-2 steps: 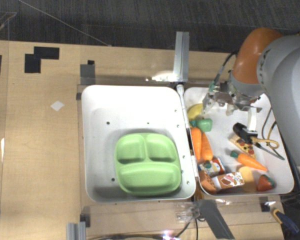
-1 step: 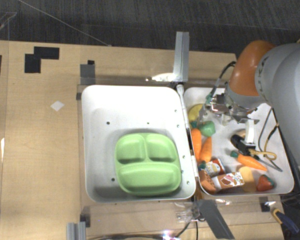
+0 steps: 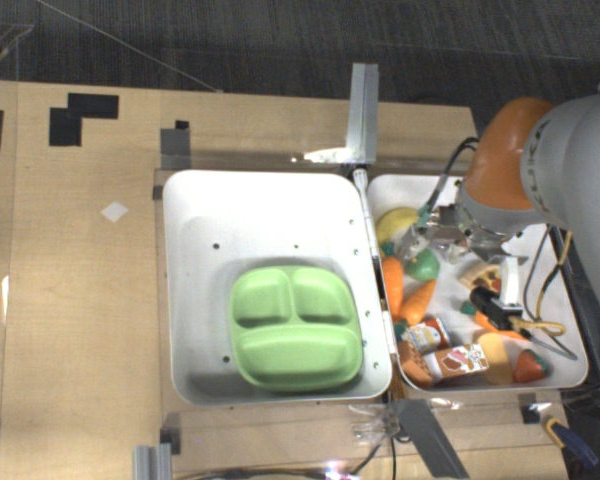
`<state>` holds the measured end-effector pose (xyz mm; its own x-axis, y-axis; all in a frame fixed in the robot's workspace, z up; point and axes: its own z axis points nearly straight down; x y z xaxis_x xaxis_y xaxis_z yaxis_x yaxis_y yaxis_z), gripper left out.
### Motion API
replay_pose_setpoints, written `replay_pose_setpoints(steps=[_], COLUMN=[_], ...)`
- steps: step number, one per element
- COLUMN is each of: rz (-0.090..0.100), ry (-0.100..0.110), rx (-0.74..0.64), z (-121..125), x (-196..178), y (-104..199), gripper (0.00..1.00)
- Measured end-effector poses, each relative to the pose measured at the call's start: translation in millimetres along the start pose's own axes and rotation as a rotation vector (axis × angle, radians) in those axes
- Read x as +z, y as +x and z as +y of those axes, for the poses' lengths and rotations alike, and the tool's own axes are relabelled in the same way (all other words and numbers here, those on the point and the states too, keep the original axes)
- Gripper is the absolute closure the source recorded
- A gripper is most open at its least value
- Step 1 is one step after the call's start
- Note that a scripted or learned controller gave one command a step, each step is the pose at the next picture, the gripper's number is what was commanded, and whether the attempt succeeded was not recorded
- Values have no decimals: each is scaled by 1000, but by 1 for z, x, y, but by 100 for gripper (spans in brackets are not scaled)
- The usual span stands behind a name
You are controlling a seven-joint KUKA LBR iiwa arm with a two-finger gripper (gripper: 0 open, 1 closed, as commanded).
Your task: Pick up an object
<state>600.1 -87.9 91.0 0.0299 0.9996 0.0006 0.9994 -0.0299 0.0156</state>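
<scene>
My gripper (image 3: 438, 236) hangs low over the back left part of the right bin (image 3: 570, 373), reaching in from the right. Right under its tip are a yellow lemon-like toy (image 3: 396, 223) and a small green round toy (image 3: 423, 265), both close to it; whether it touches either I cannot tell. An orange carrot (image 3: 417, 299) lies just in front of the green toy. A second orange piece (image 3: 390, 280) rests against the bin's left wall. Nothing shows between the gripper's tips.
The front of the right bin holds a red and white carton (image 3: 458, 360), a small red-topped pack (image 3: 425, 335), an orange-yellow toy (image 3: 496, 347) and a red strawberry (image 3: 528, 366). The left bin (image 3: 195, 218) carries a green divided plate (image 3: 295, 325). A metal post (image 3: 363, 108) stands behind the bins.
</scene>
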Motion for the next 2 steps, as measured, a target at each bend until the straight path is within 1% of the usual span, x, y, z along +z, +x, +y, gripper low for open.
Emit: replay_pose_setpoints(steps=[1, 2], rz=[0, -2], ry=[4, 11], rx=[242, 326], z=[12, 5], x=[1, -4], y=[-4, -39], gripper=[0, 0])
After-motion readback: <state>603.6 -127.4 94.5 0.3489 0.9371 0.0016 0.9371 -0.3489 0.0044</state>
